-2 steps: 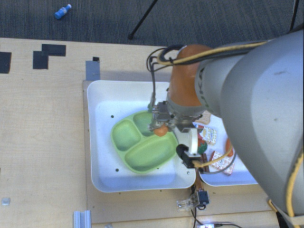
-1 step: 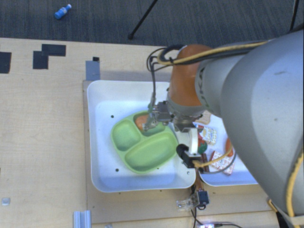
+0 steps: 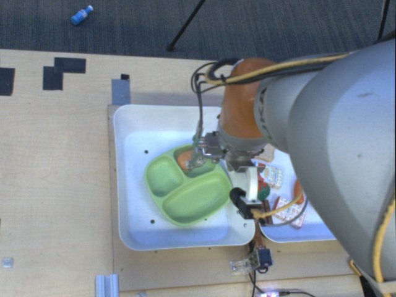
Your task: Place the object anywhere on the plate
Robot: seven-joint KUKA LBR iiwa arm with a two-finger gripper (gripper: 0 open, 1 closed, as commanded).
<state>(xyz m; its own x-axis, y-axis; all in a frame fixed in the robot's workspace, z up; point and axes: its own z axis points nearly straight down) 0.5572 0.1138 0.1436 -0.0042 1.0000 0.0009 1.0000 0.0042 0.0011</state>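
A green divided plate [image 3: 185,190] lies in the left white bin [image 3: 127,172]. A small orange object [image 3: 182,160] rests in the plate's small upper-right compartment. My gripper [image 3: 199,155] hangs right over that compartment, its tip just to the right of the orange object and close to or touching it. The wrist and the orange band [image 3: 244,73] rise above it and hide the plate's far right rim.
The right bin [image 3: 309,231] holds several small items, among them a patterned packet [image 3: 272,177] and an orange piece [image 3: 299,193], mostly covered by the arm. A black and yellow cable [image 3: 247,206] hangs across the wall between the bins. A blue bottle [image 3: 81,15] lies on the carpet.
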